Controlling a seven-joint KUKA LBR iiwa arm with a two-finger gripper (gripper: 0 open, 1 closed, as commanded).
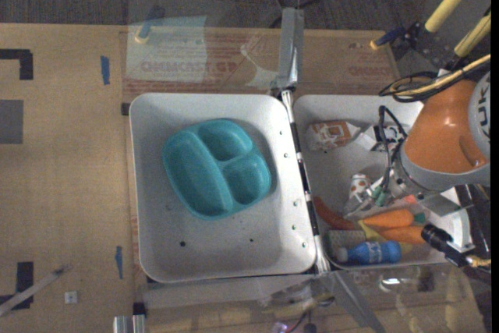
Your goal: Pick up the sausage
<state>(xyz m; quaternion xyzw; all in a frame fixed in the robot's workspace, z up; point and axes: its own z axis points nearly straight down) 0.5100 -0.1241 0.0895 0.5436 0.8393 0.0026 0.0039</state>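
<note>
The worktop (62, 191) carries my two white bins side by side. The left bin (156, 238) holds a teal divided plate (217, 166) lying flat near its middle, and nothing there concerns me. The right bin (312, 109) is where the clutter sits, and my arm (444, 140), with its orange band, hangs over that bin's right half, covering much of it.

I judge I am in the reaching step: lowered over the heap, nothing lifted clear. My pincer (373, 197) shows as a pale tip pointing down and left into the items, but whether it is spread or pressed together I cannot tell, and I see nothing plainly caught in it.

The sausage (331, 216), as best I can judge, is the dark red, slim curved piece lying along the left side of the right bin, just beside the dividing wall. To its right lie two carrots (394, 226), touching each other, and below them a blue and white bottle (374, 252) on its side near the front wall. A small white and orange packet (335, 134) rests toward the back.

Next, I think, I must shift left and a little forward, line up across the sausage's narrow width, and come down without nudging the carrots or scraping the wall.
</note>
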